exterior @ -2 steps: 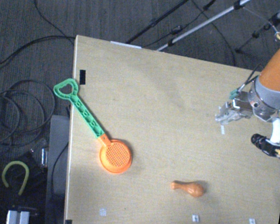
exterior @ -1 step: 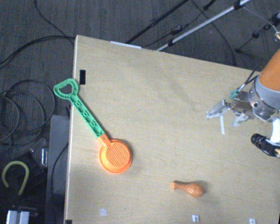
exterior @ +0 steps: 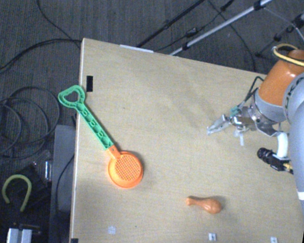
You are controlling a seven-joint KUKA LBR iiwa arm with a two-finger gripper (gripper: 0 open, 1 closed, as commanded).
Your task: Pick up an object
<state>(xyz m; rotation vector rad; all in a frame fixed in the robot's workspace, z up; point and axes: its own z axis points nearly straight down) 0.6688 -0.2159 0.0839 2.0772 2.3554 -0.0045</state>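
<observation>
Your pincer hangs at the right of the tan surface with its fingers spread apart and nothing between them. No brand or writing is legible on any item. The small orange pear-shaped object lies well below the pincer in the view, apart from it. The strainer, orange head and green handle, lies far to the pincer's left, its handle overhanging the surface's edge.

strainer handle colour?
Green handle, orange mesh head; seen in the camera view.
</observation>
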